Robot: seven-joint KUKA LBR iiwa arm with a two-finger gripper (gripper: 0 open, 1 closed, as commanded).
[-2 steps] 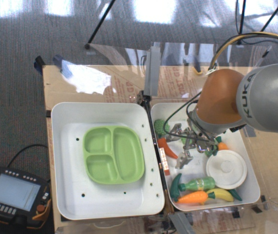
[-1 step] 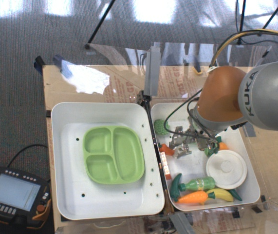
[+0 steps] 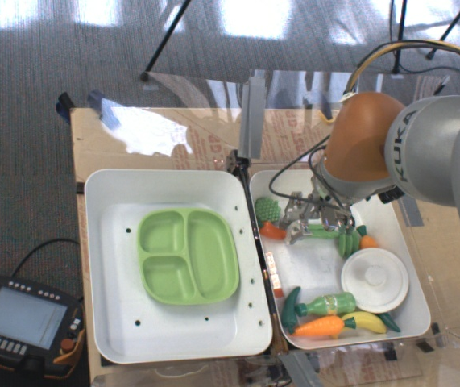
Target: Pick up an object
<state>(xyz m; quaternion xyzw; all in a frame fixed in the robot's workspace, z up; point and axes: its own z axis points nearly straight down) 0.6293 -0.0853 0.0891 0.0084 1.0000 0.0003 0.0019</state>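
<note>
Two bins; toys crowd the right bin (image 3: pixel 420 297), right of frame. My gripper (image 3: pixel 304 224) hangs low by a carrot (image 3: pixel 272 231) and green bunch (image 3: pixel 348 241), fingers parted, holding nothing I can see. Carrot likely light, hard, slick; I'd grip mid-body.

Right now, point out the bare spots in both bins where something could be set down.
Left bin: bare floor rings the green divided plate, widest below and left of it. Right bin: one small patch between the hand, the white lid and the green bottle. Its near edge, with carrot and banana, is crowded.
</note>
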